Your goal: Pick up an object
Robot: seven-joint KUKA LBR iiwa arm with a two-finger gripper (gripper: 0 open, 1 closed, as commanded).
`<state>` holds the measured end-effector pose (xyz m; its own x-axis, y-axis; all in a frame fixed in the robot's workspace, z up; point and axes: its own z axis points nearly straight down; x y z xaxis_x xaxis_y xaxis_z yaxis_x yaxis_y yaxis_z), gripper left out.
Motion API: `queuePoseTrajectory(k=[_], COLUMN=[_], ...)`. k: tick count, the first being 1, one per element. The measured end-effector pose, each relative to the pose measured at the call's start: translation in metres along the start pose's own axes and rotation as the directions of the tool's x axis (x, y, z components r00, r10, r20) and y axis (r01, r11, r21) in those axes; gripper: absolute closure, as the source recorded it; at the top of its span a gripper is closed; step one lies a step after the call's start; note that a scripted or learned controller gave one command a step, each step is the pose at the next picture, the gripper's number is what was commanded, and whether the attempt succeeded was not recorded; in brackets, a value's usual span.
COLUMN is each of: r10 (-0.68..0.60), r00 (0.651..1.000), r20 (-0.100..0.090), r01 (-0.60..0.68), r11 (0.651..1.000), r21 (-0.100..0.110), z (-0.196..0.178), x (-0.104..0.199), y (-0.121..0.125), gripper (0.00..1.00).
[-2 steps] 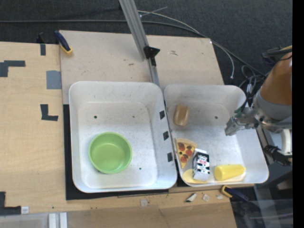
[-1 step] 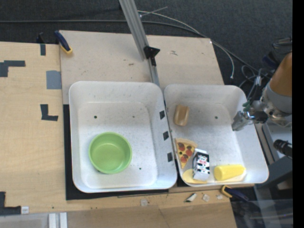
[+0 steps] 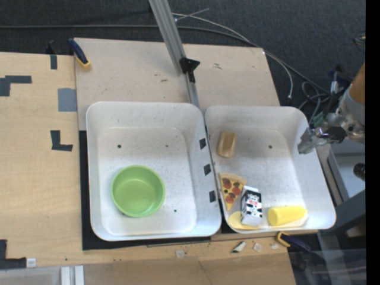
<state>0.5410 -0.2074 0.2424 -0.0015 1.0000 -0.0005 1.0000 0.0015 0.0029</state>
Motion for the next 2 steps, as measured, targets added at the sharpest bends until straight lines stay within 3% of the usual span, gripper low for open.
queuePoseTrajectory(k=[2], r10=[-0.005], r00=[1.000], r20=[-0.003], r01=[0.005], r11=[1.000], r21=[0.005], z=[0.006], x=[0.111], y=[0.018], gripper=[1.00])
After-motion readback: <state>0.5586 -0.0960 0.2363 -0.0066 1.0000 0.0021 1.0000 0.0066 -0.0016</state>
